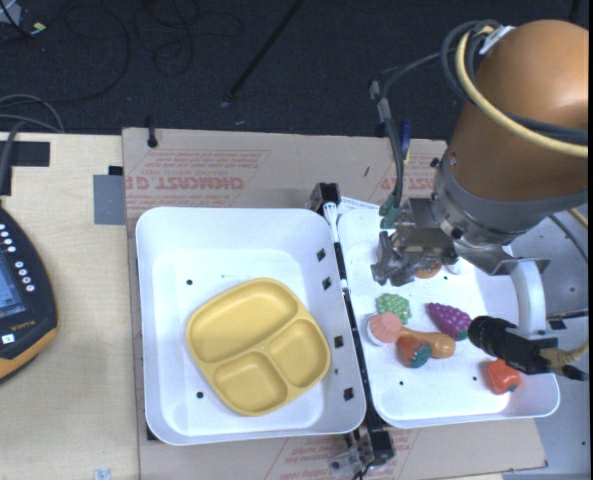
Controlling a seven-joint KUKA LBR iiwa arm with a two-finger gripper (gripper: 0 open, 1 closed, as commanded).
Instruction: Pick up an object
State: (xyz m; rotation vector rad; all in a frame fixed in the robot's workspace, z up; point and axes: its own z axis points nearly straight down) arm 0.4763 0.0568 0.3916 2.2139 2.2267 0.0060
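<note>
Yellow divided plate [259,346] in left bin [166,258]; teach pendant [6,288] on the bench's left edge

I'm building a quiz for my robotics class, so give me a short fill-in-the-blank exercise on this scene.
1. The yellow divided plate lies in the ____ bin.
2. The plate has ____ compartments.
3. The toy grapes are ____ in colour.
4. The hand hovers over the ____ bin.

Missing words: left; three; purple; right
</note>
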